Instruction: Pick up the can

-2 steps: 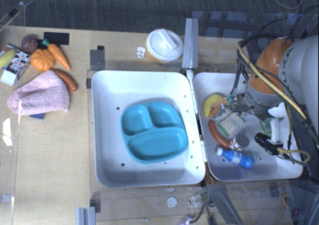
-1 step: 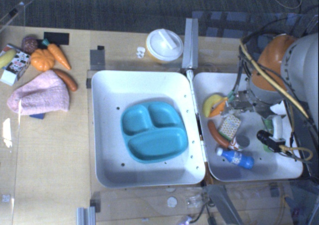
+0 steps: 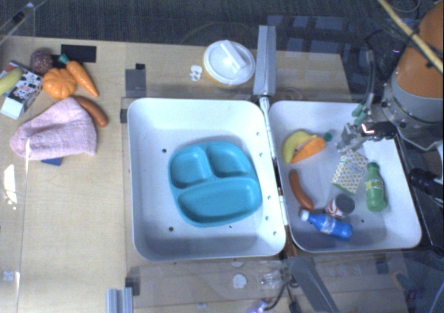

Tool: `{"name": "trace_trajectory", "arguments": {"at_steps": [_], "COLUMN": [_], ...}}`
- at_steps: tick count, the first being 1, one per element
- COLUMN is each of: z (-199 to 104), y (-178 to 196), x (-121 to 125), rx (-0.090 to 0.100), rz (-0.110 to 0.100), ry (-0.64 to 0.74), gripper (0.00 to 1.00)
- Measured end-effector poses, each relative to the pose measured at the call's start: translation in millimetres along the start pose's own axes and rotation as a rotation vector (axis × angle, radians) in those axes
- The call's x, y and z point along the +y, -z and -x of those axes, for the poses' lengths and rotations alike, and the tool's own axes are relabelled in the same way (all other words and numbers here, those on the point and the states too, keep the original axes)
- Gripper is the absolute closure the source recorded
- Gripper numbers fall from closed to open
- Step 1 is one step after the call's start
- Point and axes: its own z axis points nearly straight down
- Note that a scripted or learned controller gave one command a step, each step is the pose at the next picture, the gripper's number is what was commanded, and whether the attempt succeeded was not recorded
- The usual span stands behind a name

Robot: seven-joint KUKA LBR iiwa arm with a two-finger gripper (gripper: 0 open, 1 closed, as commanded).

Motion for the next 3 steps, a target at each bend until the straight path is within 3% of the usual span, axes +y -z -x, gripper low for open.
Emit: {"name": "trace_trajectory", "arguments": {"at_steps": [1, 2, 3], "z": [-19.7, 34.1, 34.2], "y": [-34.1, -127.4, -127.3], "x": [-32.2, -8.5, -8.4], "rx": [0.001, 0.001, 0.001], "rz": [-0.002, -0.004, -0.004], "ry": [0.318, 0.059, 0.059], "gripper": [1.00, 1.00, 0.00]}}
